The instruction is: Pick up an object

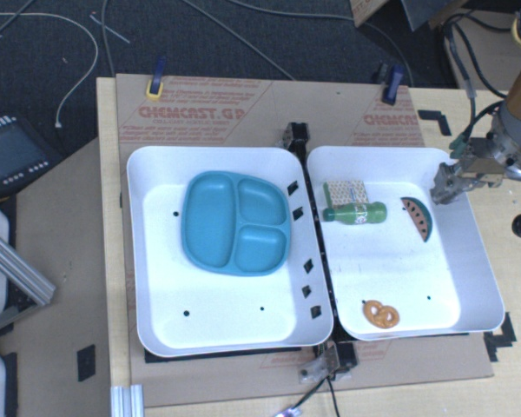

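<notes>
The gripper (445, 183) hovers over the right bin's (469, 259) right wall, just right of the watermelon slice (417, 217); I cannot tell its state. The slice, the nearest candidate, lies flat on the bin floor, right of the green bottle (356, 214). It looks like a light, stiff toy, thin and curved, probably best pinched across its narrow width at mid-length.

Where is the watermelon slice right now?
In the camera view, the watermelon slice lies in the right bin, in its upper right part, just right of the green bottle and near the gripper.
</notes>
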Action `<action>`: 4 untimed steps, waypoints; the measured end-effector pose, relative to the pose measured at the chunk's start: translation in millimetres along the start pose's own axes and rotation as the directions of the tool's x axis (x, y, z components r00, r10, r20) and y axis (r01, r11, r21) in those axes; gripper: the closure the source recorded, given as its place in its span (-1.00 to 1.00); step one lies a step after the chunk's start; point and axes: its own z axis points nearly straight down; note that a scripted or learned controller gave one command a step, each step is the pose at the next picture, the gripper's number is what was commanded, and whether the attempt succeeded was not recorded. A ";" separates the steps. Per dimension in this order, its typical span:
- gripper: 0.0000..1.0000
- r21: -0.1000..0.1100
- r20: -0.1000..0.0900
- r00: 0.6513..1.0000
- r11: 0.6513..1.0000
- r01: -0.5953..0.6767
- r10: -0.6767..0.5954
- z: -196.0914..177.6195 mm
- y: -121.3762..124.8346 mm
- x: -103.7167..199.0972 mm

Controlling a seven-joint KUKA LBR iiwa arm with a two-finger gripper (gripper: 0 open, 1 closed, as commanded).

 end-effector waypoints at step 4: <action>1.00 -0.001 0.000 1.000 1.000 0.001 -0.001 27.9 -19.7 227.5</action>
